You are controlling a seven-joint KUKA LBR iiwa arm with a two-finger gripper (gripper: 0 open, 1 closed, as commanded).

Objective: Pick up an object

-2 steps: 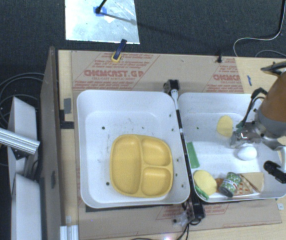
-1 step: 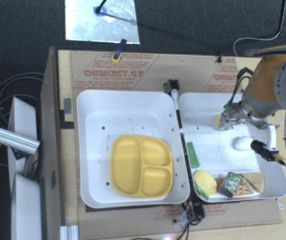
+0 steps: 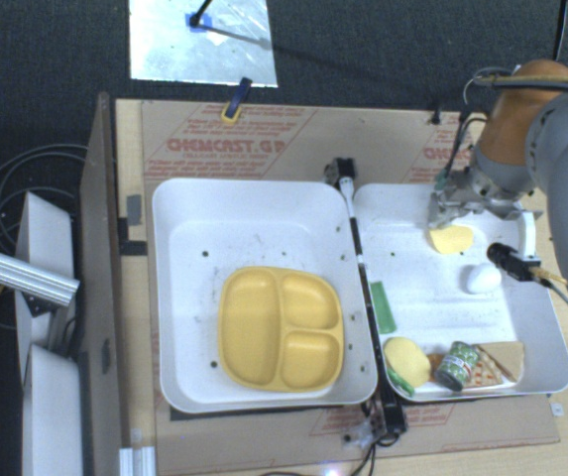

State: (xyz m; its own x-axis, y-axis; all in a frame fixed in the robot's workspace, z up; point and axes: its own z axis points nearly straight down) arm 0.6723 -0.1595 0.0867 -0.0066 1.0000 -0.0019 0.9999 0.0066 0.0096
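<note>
My gripper (image 3: pixel 452 209) hangs low over the far part of the right bin (image 3: pixel 531 315), reaching in from the right. Just in front of it, touching or nearly touching its tip, lies a flat pale yellow piece (image 3: pixel 451 239). A white ball (image 3: pixel 482 280) rests a little nearer and to the right. Along the bin's near edge lie a yellow lemon-like object (image 3: pixel 407 361), a small green can (image 3: pixel 455 366) on its side and a pizza-slice toy (image 3: pixel 494 362). A green strip (image 3: pixel 381 306) lies by the bin's left wall.
The left bin (image 3: pixel 184 226) holds a yellow plate (image 3: pixel 282 327) with three compartments. A black divider (image 3: pixel 361 266) runs between the bins. Cables and a metal bar (image 3: pixel 21 274) lie off the bench at the left.
</note>
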